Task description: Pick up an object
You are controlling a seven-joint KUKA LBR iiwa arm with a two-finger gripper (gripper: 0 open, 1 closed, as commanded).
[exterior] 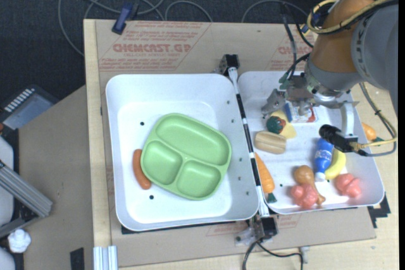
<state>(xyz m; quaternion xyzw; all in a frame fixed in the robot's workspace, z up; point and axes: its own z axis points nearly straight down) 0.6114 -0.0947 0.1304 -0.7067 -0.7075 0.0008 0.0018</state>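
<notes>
Pink toy pieces (308, 195) lie at the near edge of the right bin (377, 194), and every pickable thing crowds that bin around the bread-shaped toy (270, 143): a green and yellow ball (277, 125) touching it on the far side, a carrot (264, 174) near it against the wall toward the left bin, and a blue bottle (323, 157) with a banana (337, 163) to its right. Above the ball hangs the tool (288, 100); whether it is parted or closed I cannot tell. My worry is the crowding: a descent here could nudge the ball against the bread-shaped toy, or catch two things at once and let both slip. Left of the bread-shaped toy, the left bin (117, 98) holds a green divided tray (185, 155) and a sausage (140, 168) beside it on the desk (158, 41)
</notes>
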